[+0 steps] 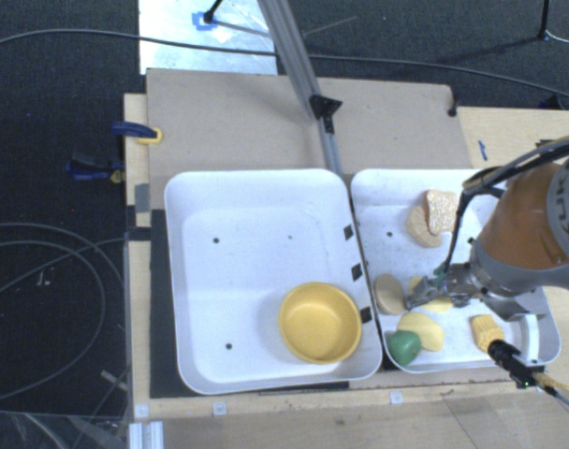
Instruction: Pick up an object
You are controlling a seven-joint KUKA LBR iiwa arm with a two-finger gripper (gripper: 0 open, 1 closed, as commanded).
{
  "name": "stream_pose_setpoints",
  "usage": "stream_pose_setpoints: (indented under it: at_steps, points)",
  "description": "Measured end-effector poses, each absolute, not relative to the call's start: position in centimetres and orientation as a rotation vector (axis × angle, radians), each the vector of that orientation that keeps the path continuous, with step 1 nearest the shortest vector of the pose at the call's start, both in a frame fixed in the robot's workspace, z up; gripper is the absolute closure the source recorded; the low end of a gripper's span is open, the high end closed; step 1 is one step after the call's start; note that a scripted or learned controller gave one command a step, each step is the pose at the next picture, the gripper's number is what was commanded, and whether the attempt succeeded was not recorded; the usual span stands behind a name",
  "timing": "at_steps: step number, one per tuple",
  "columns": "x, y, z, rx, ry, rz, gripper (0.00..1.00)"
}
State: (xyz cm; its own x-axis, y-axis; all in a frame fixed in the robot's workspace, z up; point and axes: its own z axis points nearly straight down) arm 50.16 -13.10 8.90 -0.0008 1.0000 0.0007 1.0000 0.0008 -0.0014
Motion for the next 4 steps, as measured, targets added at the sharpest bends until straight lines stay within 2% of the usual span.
stream_pose_setpoints:
  at_steps: [1, 2, 4]
  points:
    - [50.3, -13.1, 10.1, -2.223, -2.223, -0.002, 1.0]
    - [50.3, -13.9, 16.2, -2.223, -2.23, -0.006, 1.0]
    - [50.6, -14.0, 25.0, -2.22, -2.232, -0.006, 1.0]
